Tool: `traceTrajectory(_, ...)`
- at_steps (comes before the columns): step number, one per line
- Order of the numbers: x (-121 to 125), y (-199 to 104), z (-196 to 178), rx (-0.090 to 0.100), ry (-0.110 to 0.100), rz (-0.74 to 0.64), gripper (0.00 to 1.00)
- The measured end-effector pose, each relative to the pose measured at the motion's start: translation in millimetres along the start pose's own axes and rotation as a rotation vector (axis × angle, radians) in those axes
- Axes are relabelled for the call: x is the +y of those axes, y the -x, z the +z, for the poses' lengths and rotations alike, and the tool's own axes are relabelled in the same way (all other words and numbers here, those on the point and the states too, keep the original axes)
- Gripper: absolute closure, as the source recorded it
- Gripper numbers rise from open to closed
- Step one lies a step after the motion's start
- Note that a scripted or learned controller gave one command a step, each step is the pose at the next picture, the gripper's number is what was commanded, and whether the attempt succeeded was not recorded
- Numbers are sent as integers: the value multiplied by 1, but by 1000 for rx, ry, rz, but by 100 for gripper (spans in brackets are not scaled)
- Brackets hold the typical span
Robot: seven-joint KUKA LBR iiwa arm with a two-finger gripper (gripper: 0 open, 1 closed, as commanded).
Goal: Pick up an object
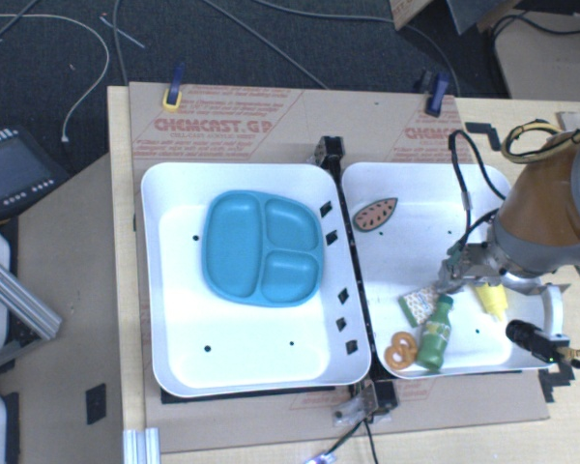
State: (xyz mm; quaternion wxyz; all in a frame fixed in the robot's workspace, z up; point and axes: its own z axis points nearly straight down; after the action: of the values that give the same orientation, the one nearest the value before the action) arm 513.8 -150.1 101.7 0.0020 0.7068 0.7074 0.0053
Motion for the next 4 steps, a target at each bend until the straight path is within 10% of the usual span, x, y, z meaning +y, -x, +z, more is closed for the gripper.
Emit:
traceTrajectory(3,13,6,-135,-7,-4,0,100)
traceTrajectory(4,21,-49,-140,-2,-8,-6,100)
